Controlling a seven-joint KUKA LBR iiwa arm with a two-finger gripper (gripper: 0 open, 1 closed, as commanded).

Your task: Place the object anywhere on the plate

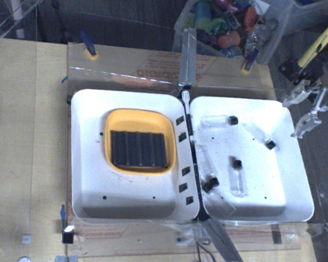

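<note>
Hovers at the right edge of the scene, past the rim of the right bin (pixel 296 186): gripper (pixel 306 113), well apart from everything in either bin. Cannot tell whether apart or together; nothing visible in its grasp.

Lies flat on the yellow plate (pixel 112 123) in the left bin (pixel 86 150): a dark ridged slab (pixel 139 149), covering most of the plate's floor and inside the rim on all sides. Probably the task's object, in which case looks already placed.

Scattered in the right bin: several clear vials with black caps, one near the back wall (pixel 220 121), one near the middle (pixel 237 176), one toward the right side (pixel 260 135), plus a small black piece (pixel 209 184) just beside the divider (pixel 185 152) between the bins.

Possible trouble from here:
- If the slab counts as the object, any further reach into the left bin risks nudging it up against or over the plate's rim, or shifting the plate itself.
- If a vial is meant instead, expect poor grasps: transparent, round, likely to roll or squirt out of a pinch.
- Carrying anything leftward means clearing the raised divider; too low a path risks a knock and a drop into the wrong bin.
- Little bare plate left; a vial set on the ridges could roll off the slab and possibly past the rim.
</note>
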